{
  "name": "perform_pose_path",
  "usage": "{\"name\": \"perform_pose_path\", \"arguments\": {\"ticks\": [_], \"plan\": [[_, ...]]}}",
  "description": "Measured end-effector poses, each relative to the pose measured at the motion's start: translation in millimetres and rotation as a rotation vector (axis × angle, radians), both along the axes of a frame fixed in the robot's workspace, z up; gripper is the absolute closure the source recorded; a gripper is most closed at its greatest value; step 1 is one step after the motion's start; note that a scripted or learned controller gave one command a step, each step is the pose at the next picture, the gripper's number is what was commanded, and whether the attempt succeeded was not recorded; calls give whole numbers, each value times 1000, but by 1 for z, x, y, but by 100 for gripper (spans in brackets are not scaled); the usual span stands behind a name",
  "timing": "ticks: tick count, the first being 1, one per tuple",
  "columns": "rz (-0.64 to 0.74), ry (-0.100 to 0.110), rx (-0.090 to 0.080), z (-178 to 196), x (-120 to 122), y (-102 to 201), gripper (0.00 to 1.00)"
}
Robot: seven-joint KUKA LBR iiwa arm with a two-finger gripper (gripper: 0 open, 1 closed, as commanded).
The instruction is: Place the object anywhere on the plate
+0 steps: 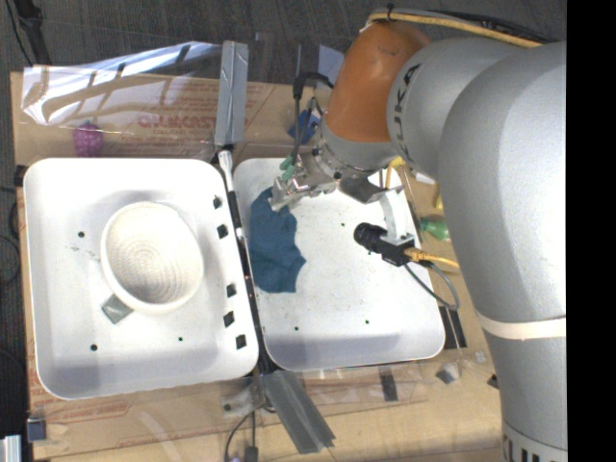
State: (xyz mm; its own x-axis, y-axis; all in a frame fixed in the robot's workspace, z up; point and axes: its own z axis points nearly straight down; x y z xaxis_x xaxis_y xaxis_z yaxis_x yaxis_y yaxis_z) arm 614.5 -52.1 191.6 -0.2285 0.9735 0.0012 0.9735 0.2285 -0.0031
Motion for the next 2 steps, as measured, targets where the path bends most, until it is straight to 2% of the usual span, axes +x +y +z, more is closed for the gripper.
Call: {"name": "perform_pose_path", "arguments": {"ticks": [1,2], "plan": [[96,-5,0,100,-28,71,100],[138,1,-2,31,-40,150,100]]}}
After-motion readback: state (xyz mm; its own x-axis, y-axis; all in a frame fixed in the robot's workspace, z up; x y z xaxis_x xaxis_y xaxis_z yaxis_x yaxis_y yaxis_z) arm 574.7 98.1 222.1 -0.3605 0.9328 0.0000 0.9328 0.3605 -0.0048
